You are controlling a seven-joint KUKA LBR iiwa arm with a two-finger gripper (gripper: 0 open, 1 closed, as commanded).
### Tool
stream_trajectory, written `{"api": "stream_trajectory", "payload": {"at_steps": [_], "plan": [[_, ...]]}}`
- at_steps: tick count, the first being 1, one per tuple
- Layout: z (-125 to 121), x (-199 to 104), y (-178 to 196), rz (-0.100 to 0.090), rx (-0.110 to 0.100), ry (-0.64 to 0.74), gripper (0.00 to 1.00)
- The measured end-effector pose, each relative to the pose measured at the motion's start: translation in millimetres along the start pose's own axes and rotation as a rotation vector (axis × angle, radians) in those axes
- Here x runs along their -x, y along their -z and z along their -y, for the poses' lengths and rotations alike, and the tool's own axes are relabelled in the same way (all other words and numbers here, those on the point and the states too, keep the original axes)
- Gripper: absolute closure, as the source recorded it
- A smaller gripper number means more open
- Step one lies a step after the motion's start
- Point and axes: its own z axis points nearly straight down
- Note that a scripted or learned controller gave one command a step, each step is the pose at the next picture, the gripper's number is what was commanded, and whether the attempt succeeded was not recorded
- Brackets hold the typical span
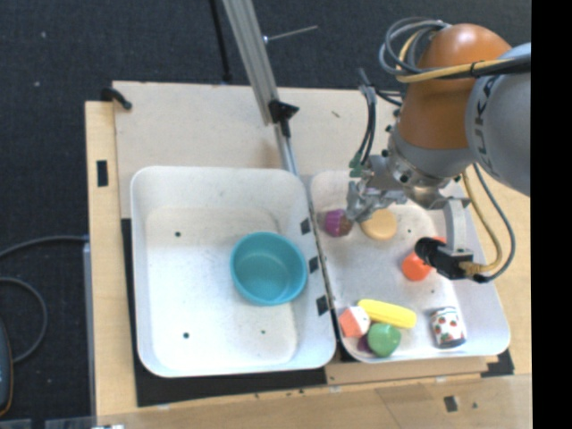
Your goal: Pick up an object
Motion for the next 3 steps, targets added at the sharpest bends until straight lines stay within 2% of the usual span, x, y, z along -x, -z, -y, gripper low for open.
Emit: {"api": "stream_trajectory", "payload": {"at_steps": [1,2,3], "plan": [[-9.0,-46.1,-16.8,0.001,-0.004,-0.002,1.0],[-28.2,-96.8,-12.9,-0.001,-0.001,0.0,1.0],[-27.6,-93.2,-13.0,0.002,-0.003,-0.004,0.0]]}}
